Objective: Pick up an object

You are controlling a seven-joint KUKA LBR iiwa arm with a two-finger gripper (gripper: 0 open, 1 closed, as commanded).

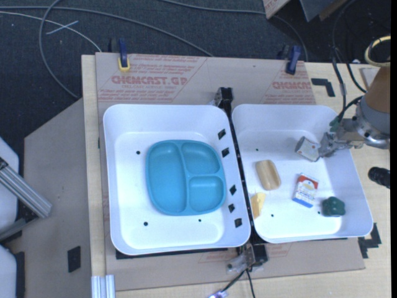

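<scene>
In the right bin (291,231) lie a tan bread-like roll (268,174), a small yellow piece (257,203), a red, white and blue packet (305,190) and a dark green lump (333,207). My gripper (312,148) hangs over the upper right part of that bin, above and to the right of the roll and just above the packet. It is apart from all of these things. Its grey tip is small in the view.
The left bin (124,141) holds a blue divided plate (185,177). A black divider with clips (231,160) runs between the bins. Blue clamps (123,53) hold the cardboard at the back, and cables (74,23) trail on the floor behind.
</scene>
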